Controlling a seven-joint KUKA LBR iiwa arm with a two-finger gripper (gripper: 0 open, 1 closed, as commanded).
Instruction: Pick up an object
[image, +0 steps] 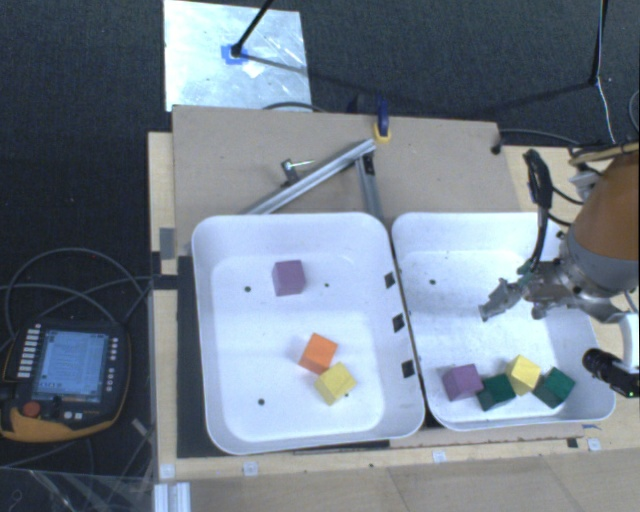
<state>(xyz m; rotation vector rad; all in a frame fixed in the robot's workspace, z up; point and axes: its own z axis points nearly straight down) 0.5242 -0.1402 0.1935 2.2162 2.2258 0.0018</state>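
The left bin holds a purple cube, an orange cube and a yellow cube that touches the orange one. Along the front wall of the right bin sit a purple cube, a dark green cube, a yellow cube and a second green cube. My gripper hangs over the middle right of the right bin, above and behind that row. It is open, with nothing between its fingers.
A teach pendant with cables lies left of the bench. A metal bar slants across the cardboard behind the bins. A foil sheet lies further back. A black part of the arm overhangs the right bin's right edge.
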